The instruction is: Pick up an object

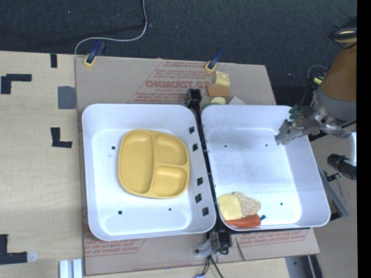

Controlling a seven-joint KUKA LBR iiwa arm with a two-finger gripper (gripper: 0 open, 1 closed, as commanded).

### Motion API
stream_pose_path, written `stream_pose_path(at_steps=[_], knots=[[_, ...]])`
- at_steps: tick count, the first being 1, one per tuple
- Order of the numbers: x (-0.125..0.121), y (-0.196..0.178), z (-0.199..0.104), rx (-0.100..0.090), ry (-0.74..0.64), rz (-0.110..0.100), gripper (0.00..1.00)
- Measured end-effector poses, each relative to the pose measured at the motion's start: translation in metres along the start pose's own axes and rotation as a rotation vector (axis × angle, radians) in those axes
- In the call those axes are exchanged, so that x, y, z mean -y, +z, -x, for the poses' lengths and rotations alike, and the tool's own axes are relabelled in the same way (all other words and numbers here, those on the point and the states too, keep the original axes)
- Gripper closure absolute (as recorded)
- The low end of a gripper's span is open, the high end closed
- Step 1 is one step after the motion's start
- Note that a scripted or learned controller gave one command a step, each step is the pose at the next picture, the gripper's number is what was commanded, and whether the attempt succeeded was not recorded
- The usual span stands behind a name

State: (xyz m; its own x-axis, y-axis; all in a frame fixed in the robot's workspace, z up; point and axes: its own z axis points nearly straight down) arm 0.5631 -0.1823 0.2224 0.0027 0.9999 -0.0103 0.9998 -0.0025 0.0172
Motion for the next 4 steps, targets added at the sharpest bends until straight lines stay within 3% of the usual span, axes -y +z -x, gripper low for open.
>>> stream_pose_path(at_steps=[1, 2, 3, 4], knots=[[0.004, 0.009, -0.005, -0.009, -0.003, -0.018, 0.00], [-0.092, 0.127, -0.058, -0.013, -0.010, -0.022, 0.00], [-0.057, 0.138, -0.086, -0.009, -0.005, -0.017, 0.00], [-0.101, 0.139, -0.086, -0.009, -0.006, -0.018, 0.00]])
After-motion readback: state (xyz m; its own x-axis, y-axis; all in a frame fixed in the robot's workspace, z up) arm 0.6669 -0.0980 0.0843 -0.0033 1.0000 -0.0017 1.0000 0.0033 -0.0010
